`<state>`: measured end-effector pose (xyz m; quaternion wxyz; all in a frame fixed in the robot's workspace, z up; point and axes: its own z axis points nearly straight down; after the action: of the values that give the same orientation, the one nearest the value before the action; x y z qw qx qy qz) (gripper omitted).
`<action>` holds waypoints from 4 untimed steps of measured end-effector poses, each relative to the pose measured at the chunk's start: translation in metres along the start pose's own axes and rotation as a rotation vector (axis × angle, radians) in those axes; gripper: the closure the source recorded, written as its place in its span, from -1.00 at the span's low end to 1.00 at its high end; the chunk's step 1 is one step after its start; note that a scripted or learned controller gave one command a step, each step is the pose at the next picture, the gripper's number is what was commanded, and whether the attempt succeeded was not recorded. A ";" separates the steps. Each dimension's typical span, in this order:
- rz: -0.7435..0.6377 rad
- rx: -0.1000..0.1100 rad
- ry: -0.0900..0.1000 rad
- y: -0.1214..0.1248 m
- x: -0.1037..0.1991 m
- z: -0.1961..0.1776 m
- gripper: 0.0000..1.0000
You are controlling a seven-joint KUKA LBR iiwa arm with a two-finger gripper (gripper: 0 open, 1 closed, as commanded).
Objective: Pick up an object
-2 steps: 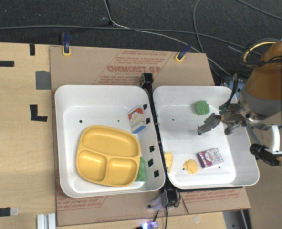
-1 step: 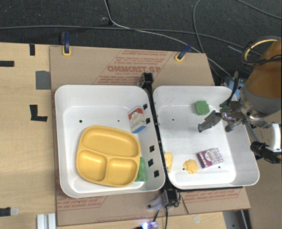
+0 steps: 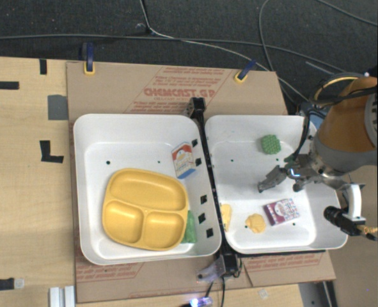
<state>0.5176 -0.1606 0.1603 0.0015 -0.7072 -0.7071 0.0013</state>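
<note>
Bins are sitting side by side: the left bin [image 3: 86, 171] is holding a yellow divided tray [image 3: 144, 206] and a small carton [image 3: 184, 160]. The right bin [image 3: 240, 130] is holding a green scrubber [image 3: 270, 144], a purple packet [image 3: 281, 211] and a yellow cookie [image 3: 256, 223]. Mid-right, the gripper [image 3: 275, 179] is hovering with fingers apart, clasping nothing; the pick is not yet made.
</note>
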 end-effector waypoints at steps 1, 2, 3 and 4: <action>-0.001 0.000 0.000 0.008 -0.003 0.049 -1.00; -0.001 -0.003 -0.001 0.008 -0.003 0.076 -1.00; -0.001 -0.007 -0.004 0.009 -0.004 0.064 1.00; 0.000 -0.004 0.000 0.002 -0.009 0.019 1.00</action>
<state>0.5198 -0.1691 0.1411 0.0000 -0.7072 -0.7070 0.0000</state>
